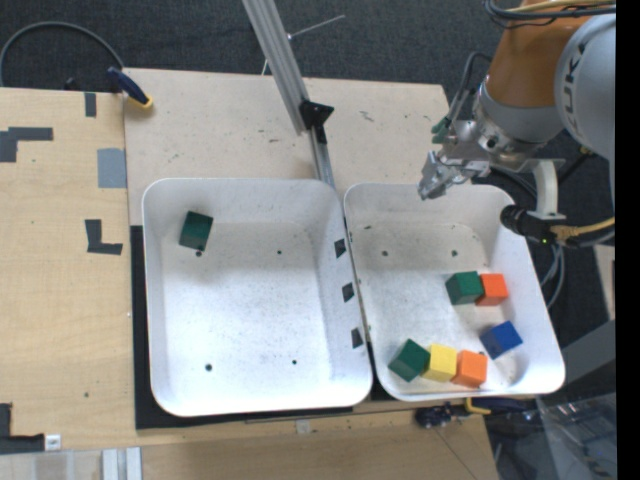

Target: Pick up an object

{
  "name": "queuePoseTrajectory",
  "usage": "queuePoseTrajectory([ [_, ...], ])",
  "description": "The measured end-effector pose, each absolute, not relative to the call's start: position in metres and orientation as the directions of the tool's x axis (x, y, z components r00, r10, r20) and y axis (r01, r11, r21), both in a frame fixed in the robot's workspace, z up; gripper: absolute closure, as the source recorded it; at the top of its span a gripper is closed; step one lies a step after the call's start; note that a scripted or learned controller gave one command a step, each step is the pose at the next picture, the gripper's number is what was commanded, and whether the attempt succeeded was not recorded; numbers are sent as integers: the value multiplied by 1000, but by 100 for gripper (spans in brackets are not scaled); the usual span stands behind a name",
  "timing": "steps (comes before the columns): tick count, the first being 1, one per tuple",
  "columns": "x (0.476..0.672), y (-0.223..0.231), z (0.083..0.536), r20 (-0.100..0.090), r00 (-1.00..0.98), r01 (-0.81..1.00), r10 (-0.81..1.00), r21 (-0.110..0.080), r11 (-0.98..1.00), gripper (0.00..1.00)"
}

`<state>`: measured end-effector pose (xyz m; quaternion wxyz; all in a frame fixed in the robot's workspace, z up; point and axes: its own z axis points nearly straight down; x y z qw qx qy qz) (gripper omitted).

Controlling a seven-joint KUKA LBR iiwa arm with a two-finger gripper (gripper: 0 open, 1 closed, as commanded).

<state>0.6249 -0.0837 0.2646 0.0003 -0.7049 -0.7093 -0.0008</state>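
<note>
Gripper [437, 181] sits over the far rim of the right bin [520, 258], near its far-left corner, hanging off the grey arm [570, 58] with its orange band. You can't tell how far the jaws are parted from this angle; nothing shows between them.

Relative to the right bin, you have six blocks inside it. Green cube [463, 287] and orange cube [492, 288] touch side by side at mid-right of the floor. Blue cube [501, 339] lies just nearer than those two, close to the right wall, turned at an angle. Along the near wall a row of three touches end to end: dark green cube [409, 360], yellow cube [441, 362], second orange cube [471, 368]. All six lie well apart from the gripper, which is at the opposite end of the bin.

Left bin [160, 268] touches the right bin along their shared wall. One lone green block [196, 231] lies in its far-left corner, tilted a little.

Beyond both bins, you see a metal rail [275, 43] running up and away from the shared wall. Left of the bins, the bench [60, 268] carries grey tape marks [112, 168] and a black cable [55, 33] at the far edge.
</note>
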Motion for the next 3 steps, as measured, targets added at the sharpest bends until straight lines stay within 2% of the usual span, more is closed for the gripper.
queuePoseTrajectory([
  [1, 629, -29, 248, 1, -6, 1000, 1000, -3, 6, 100],
  [2, 632, 28, 251, 1, -7, 1000, 1000, -1, 7, 100],
  [3, 649, 75, 252, 1, -6, 1000, 1000, 0, 6, 100],
])
